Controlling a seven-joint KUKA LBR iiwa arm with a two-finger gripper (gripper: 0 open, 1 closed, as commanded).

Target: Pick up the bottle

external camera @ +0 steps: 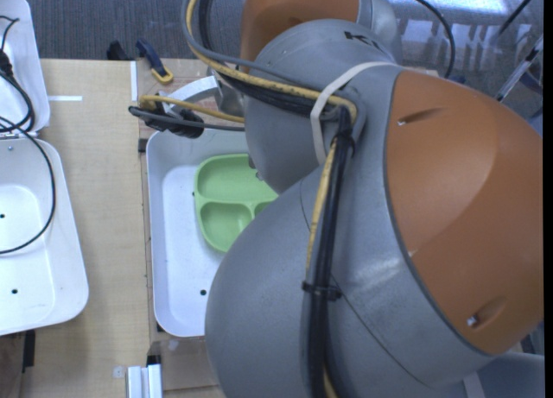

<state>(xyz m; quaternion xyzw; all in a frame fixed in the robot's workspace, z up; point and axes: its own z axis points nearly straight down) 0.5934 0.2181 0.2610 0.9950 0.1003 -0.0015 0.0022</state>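
The grey and orange arm point(371, 206) reaches in from the right and covers most of the right bin point(168, 241). A light green divided plate point(226, 202) lies in that bin, partly hidden under the arm. The arm's bulk hides whatever else lies in the covered part of the bin.
The left white bin point(34, 241) sits at the left edge with a black cable point(39, 172) looping over it. Yellow and black cables point(199, 51) run along the arm. A blue and yellow clamp point(151, 60) rests at the bench's far edge, and bare wood point(108, 215) separates the bins.
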